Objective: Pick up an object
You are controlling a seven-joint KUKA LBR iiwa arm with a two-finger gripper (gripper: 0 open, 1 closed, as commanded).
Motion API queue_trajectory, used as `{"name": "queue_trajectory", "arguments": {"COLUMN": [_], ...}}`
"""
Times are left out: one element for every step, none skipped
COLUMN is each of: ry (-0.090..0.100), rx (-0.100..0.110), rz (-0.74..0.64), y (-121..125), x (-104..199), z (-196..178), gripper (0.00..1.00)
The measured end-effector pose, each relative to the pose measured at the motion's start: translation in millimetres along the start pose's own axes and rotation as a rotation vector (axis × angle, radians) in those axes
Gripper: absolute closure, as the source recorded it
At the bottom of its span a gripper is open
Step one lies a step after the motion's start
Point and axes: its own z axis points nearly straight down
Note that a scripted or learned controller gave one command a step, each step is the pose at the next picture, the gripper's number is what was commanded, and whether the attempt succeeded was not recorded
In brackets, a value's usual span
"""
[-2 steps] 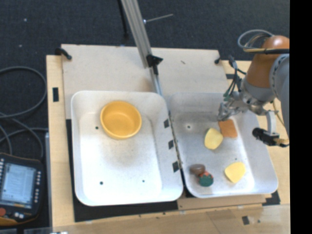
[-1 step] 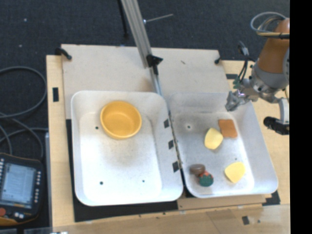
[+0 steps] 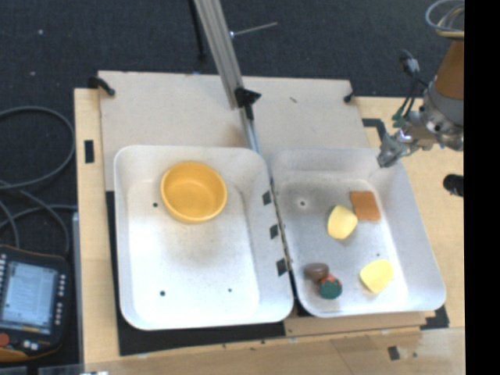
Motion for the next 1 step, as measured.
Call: {"name": "queue_trajectory", "arguments": {"ry": [0.001], "rx": [0.002], "rz": [-0.002], "y": [1.2], "x": [-1.3], "z": [-39.9], "gripper": [1.0]}}
